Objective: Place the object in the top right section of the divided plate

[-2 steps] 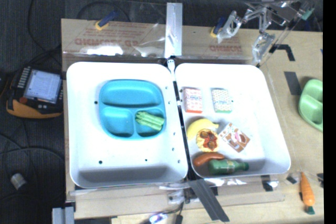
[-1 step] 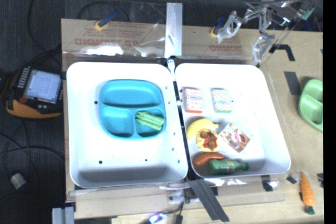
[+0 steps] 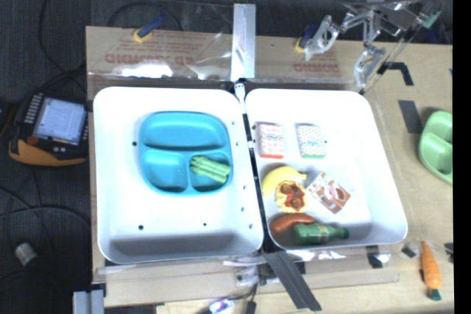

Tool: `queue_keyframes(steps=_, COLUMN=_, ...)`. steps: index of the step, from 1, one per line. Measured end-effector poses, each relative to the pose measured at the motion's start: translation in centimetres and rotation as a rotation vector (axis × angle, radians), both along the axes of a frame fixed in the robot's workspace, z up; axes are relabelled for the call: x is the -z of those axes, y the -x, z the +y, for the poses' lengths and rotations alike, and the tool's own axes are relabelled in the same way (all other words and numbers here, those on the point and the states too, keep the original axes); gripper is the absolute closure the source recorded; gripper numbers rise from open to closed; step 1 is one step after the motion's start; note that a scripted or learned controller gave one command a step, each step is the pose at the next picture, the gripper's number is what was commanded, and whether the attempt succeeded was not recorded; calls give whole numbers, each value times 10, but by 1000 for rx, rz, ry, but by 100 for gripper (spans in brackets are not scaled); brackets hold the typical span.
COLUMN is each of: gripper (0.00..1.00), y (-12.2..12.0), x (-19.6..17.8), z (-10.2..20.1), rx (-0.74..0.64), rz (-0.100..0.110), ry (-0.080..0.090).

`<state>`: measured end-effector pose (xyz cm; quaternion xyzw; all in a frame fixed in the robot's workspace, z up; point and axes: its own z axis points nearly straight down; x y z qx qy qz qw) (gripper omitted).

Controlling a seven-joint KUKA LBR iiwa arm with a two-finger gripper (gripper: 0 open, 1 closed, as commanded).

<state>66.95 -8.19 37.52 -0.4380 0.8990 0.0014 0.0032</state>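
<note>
We count two white bins: the left bin [image 3: 110, 180] holds one blue divided plate [image 3: 165, 132] with one green vegetable [image 3: 210, 169] in its lower right section, while the right bin [image 3: 368, 158] holds six toy foods. The tool [image 3: 346, 40] hovers above the right bin's far edge, fingers spread, gripping nothing.

The bench [image 3: 412, 84], a pale wooden top, bears two shallow white bins touching side by side: the left bin [image 3: 118, 232] and the right bin [image 3: 375, 158]. On its right part lie a light green holder [image 3: 440, 143], strips of black tape [image 3: 409, 114] and, near the front corner, a toy carrot [image 3: 430, 272].
</note>
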Motion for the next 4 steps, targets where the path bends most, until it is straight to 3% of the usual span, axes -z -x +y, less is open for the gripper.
queue_keyframes(steps=3, gripper=0, y=0, x=0, z=0, rx=0, rz=0, ry=0)
queue_keyframes(steps=4, gripper=0, y=43, x=138, z=48, rx=24, rz=3, ry=0)
